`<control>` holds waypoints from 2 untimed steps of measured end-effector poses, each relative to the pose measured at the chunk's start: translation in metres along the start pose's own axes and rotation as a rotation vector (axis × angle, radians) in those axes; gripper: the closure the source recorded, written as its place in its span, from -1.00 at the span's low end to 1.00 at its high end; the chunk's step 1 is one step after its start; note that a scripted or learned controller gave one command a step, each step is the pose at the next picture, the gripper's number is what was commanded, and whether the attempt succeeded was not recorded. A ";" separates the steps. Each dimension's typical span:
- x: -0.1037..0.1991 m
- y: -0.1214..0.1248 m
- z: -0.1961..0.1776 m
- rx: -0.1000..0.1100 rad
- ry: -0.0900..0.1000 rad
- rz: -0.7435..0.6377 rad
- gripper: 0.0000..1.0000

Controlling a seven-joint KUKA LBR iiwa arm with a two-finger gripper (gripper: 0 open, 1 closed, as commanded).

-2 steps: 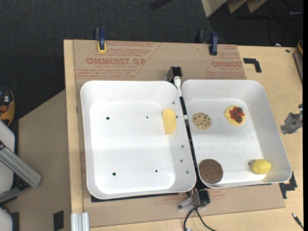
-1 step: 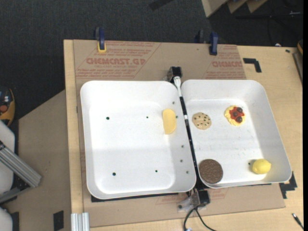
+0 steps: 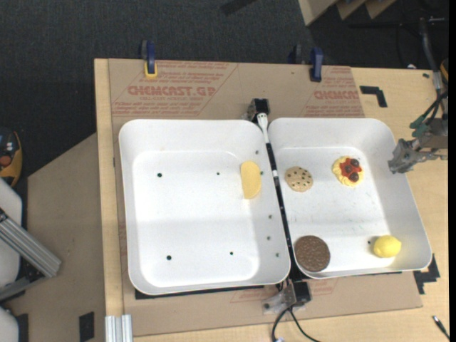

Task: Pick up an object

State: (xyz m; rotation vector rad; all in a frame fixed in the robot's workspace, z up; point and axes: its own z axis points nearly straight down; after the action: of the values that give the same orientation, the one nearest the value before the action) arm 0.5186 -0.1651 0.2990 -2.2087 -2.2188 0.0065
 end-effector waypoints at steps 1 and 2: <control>0.033 -0.041 0.055 -0.002 -0.001 0.004 1.00; -0.052 -0.010 -0.014 -0.021 -0.014 0.011 1.00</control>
State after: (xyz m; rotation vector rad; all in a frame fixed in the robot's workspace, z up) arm 0.5085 -0.2174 0.3130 -2.2378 -2.2243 -0.0018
